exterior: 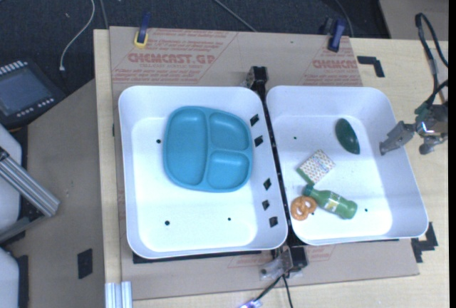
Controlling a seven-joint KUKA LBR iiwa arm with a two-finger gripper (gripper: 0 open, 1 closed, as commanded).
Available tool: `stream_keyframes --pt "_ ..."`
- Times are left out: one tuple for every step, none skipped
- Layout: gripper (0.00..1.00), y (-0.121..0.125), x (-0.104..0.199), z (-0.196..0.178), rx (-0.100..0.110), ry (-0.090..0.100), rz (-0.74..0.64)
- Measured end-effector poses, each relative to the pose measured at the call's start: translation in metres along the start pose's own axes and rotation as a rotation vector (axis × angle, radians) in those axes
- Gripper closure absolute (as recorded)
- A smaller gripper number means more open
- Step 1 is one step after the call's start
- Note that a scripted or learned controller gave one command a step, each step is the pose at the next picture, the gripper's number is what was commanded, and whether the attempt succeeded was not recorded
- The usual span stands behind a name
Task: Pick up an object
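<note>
The right bin (pixel 399 199) holds a dark green oval piece (pixel 348 135) near its back. A small checkered packet (pixel 316 165) lies near its middle. A green bottle (pixel 333 204) lies on its side at the front, touching an orange pretzel-shaped ring (pixel 303 209). A blue divided plate (pixel 206 150) lies in the left bin (pixel 142 214). My gripper (pixel 410 141) hangs over the right bin's right rim, open, with nothing between its fingers. It is to the right of the green oval piece and apart from it.
A black divider with clips (pixel 262 150) runs between the two bins. Both bins rest on a cardboard sheet (pixel 214 50) held by blue clamps at the back. Cables lie on the dark floor behind, and a screen device (pixel 25 89) sits at the left.
</note>
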State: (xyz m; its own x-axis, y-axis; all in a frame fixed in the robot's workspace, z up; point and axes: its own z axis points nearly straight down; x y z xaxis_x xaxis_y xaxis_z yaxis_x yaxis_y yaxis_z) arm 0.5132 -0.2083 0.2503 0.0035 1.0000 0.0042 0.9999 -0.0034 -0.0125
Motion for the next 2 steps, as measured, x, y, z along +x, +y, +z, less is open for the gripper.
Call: stream_keyframes --pt "0.0 0.002 0.001 -0.006 -0.012 -0.003 -0.004" --pt "0.0 -0.001 0.01 0.05 -0.006 -0.001 -0.004"
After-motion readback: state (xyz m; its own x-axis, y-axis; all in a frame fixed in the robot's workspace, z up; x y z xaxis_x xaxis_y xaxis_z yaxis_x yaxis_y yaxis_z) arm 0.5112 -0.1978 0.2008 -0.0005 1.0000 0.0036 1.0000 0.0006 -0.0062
